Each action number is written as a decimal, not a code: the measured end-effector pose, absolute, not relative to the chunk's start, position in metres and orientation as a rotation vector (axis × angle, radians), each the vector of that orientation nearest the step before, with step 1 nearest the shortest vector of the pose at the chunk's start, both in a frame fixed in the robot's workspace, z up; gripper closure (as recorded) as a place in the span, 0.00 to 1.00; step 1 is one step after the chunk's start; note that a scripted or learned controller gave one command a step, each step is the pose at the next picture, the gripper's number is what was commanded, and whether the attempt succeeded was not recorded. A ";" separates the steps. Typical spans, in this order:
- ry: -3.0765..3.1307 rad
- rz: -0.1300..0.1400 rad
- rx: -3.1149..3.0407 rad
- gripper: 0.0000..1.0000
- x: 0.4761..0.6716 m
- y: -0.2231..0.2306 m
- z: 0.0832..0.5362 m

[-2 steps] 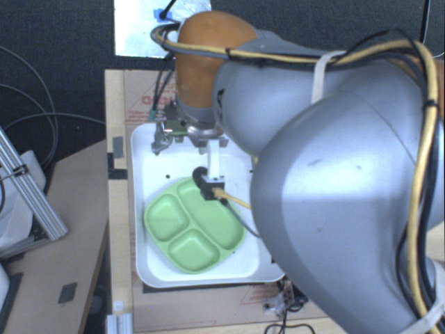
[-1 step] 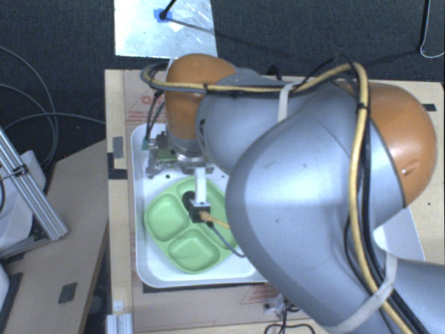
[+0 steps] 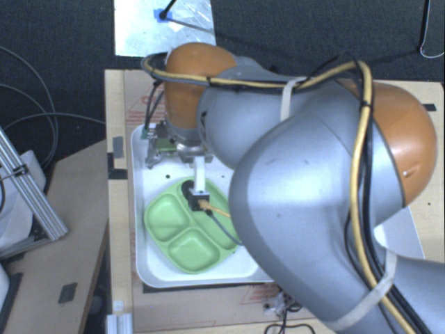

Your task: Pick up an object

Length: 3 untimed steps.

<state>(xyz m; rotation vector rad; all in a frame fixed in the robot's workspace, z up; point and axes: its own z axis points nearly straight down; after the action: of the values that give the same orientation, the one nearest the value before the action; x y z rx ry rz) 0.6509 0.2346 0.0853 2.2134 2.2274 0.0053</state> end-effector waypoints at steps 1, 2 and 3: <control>2.219 0.004 2.221 0.00 0.670 0.208 0.085; 2.227 0.005 2.214 0.00 0.669 0.236 0.086; 2.214 -0.001 2.225 0.00 0.670 0.163 0.085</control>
<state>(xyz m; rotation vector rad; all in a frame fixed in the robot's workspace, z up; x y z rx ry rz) 0.6695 0.1625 0.0849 2.2249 2.2145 -0.0006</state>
